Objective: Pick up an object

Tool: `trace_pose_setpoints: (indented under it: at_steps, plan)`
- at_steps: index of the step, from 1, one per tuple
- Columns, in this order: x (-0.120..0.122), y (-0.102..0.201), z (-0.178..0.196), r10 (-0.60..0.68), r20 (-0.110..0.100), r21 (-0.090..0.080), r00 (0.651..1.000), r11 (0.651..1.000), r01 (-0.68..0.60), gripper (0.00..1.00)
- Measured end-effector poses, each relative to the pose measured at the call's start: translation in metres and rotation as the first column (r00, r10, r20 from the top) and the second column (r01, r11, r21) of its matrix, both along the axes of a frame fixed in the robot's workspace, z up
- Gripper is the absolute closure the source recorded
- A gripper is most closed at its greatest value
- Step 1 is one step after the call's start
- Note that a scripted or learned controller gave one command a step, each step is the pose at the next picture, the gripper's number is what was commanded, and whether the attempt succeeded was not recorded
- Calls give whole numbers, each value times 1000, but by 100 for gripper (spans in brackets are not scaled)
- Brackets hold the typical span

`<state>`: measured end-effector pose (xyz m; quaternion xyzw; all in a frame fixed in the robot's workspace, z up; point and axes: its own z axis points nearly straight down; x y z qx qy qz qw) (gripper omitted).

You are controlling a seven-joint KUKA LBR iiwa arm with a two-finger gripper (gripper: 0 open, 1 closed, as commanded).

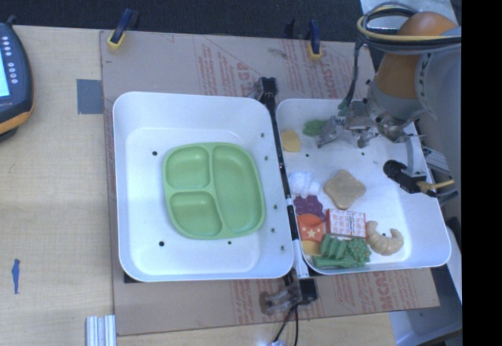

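Wooden worktop [55, 203], cardboard sheet [196, 62] clamped on top, two shallow white bins side by side. Pincer [346, 135] low over the far end of the right bin [420, 215], hanging off the grey arm [400, 74] with the orange band. Cannot tell how far open from this slant; nothing visibly held.

Just beside it on the left: green leafy toy [315, 128], touching or nearly so, can't resolve which. Further left, against the bin wall: pale yellow piece [291, 140]. Nearer the camera, mid-bin: tan bread slice [344, 189], white lumpy item [303, 182], purple grape bunch [309, 204]. Near end, packed close together: red-orange piece [311, 228], red-and-white carton [346, 223], green vegetables [343, 251], curled tan piece [386, 239], croissant or shrimp, hard to say. Left bin [141, 203]: green divided plate [212, 190] in the middle, well apart from the pincer.

Step, by my read: approach/descent onto a target, grasp not yet made. Likeliest target the green leafy toy, being closest.

Needed next: centre over the leaf rather than beside it, drop to the bin floor, close, lift straight up, then check for something actually in the grip. Flat, soft-looking shape, so probably easy to miss or to pinch by one edge only.
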<state>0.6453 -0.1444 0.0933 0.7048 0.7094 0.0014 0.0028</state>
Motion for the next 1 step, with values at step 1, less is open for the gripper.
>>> trace_pose_setpoints:
  at_steps: [1]
  plan:
    - [-80,6,-2,-4,-17,3,1000,1000,4,0]
